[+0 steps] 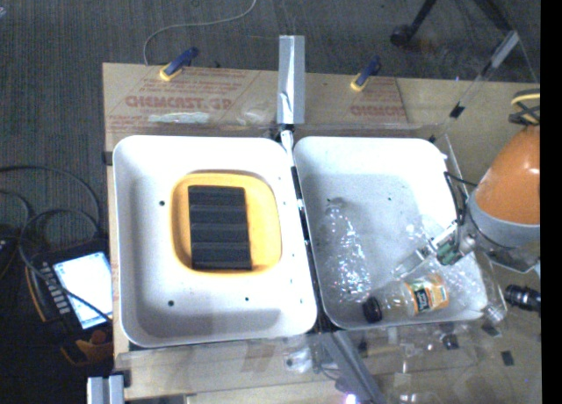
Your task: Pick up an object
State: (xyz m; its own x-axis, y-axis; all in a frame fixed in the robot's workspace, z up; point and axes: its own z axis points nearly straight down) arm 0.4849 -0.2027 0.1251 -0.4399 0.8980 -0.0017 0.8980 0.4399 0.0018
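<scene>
In the left bin (140,218) lies a yellow pad with a black ridged top (221,227). The right bin (369,161) holds a crumpled clear plastic bottle (344,248) near its middle. A clear bottle with a black cap and a dark label (409,298) lies on its side along the bin's front wall. My gripper (442,251) reaches in from the right, low over the right bin's right side, just above the labelled bottle and against some clear plastic. The orange-banded wrist (514,187) hides what lies behind it.
A metal post (291,77) stands behind the seam between the bins. Two blue-and-yellow clamps (178,63) (366,72) hold the board at the back. A tablet and cables (75,284) lie on the floor at the left.
</scene>
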